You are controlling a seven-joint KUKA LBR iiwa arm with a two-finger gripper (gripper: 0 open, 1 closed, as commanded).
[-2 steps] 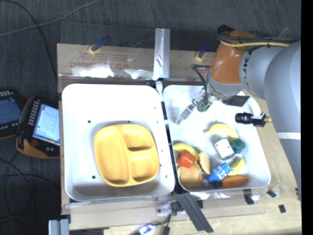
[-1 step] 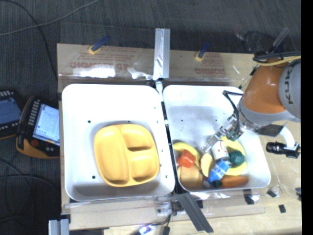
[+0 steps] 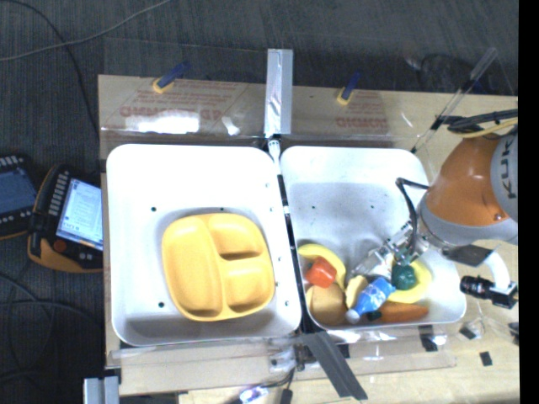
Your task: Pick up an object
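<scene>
The right bin (image 3: 337, 183) holds a heap of toy items at its near side: a yellow banana-like piece (image 3: 320, 253), a red-orange item (image 3: 320, 273), a brown rounded piece (image 3: 328, 301), a blue bottle (image 3: 370, 297), a green item (image 3: 405, 276) on a yellow piece, and an orange carrot-like piece (image 3: 404, 312). My gripper (image 3: 389, 255) reaches down from the right, its metal tip just above the blue bottle and beside the green item. I see nothing clearly between its fingers.
The left bin (image 3: 135, 183) carries a yellow divided plate (image 3: 219, 263). A metal divider (image 3: 278, 91) stands between the bins at the back. A handheld pendant (image 3: 67, 221) lies on the floor at the left. The arm's orange band (image 3: 467, 188) overhangs the right bin's right wall.
</scene>
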